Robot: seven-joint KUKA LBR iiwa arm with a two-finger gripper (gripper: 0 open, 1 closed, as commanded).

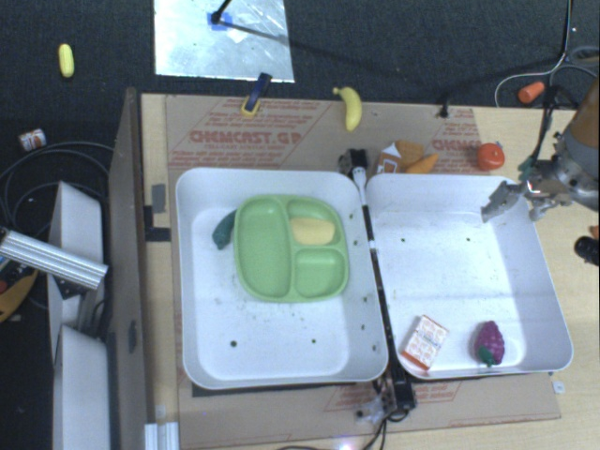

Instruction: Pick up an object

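Gripper sits over the upper right corner of the right bin, arm coming in from the right edge; two grey fingers look spread apart with nothing between them – open and holding nothing. It hangs above bare white floor, well apart from every object in the bins. Right bin holds two things, both near its front edge: a small orange-and-white box lying flat by the front left corner, and a purple grape-like toy just to the right of it, the two near each other but not touching. Left bin holds a green divided plate roughly centred toward the back, with a pale yellow item lying in its upper right compartment – what it is I cannot tell. A dark green object lies against the plate's left rim on the bin floor. Outside the bins, on the cardboard behind them: a yellow banana, an orange carrot-like piece next to a small carton, a red tomato-like ball, and a blue-and-yellow tool. On the dark floor at far left lies another small yellow object
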